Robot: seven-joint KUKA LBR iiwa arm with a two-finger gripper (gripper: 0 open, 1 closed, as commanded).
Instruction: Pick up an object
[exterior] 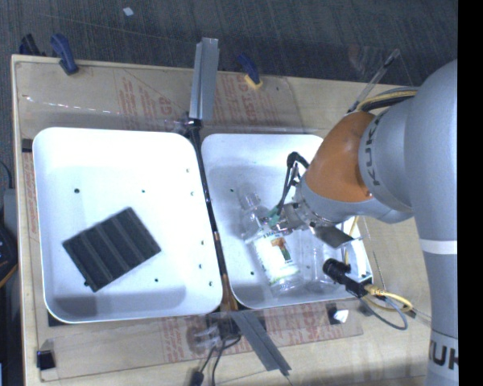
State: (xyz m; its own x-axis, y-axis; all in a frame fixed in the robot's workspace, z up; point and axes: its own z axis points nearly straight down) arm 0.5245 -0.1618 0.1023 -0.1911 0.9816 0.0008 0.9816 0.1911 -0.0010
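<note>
**One robot arm reaches into the right of two white bins, over clear plastic items**

Seen from above at a slant, a wooden bench [32,95] holds two shallow white bins side by side. The left bin [56,155] holds one thing: a dark, ribbed rectangular slab [112,248], lying flat and turned at an angle, at about 7 o'clock from the bin's middle. It is well apart from the arm.

The right bin [225,155] holds clear plastic items, hard to tell apart against the white floor. Two can be made out, though the count is uncertain. One is a clear bottle [275,260] with a small green and orange mark on it, lying on its side near the bin's middle. The other is a crumpled clear piece [249,213], just beside the bottle at about 11 o'clock from it.

One grey arm with an orange band [342,163] comes in from 3 o'clock and bends down into the right bin. Its gripper [280,222] sits low over the clear items. The bottle lies just beside the gripper, at about 6 o'clock from it, and may be touching it. The crumpled piece is at about 10 o'clock from the gripper. Whether the gripper is apart, together or clamped on anything cannot be told.

Two blue clamps [64,55] [249,68] grip the bench's far edge.
</note>
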